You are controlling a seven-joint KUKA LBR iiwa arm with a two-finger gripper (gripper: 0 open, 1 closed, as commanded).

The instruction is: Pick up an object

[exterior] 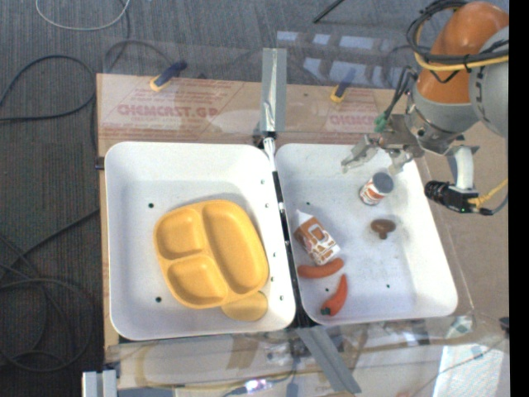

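The small can [377, 189], white and red with a grey lid, lies in the right bin [413, 288], toward its 1 o'clock corner, and we judge it the likeliest thing to pick, because the gripper [378, 152] hangs just beside it at its 12 o'clock. The two fingers are spread apart with nothing between them. To do this step well, we would bring the gripper straight down so that one finger passes on each side of the can, and close only when both are lower than its rounded side; the can seems tilted, so it may roll away if one finger touches first. From the can, a small brown lump [382, 228] lies near at 6 o'clock, a brown and white packet [317, 238] at 8 o'clock, and further down a sausage [319, 269] and a red chili pepper [335, 295]. In the left bin [132, 188] rests a yellow divided plate [212, 252]. Red printing on the board [165, 110] behind the bins seems to read "CHEMCAST GP"; the can's label is too small to read.
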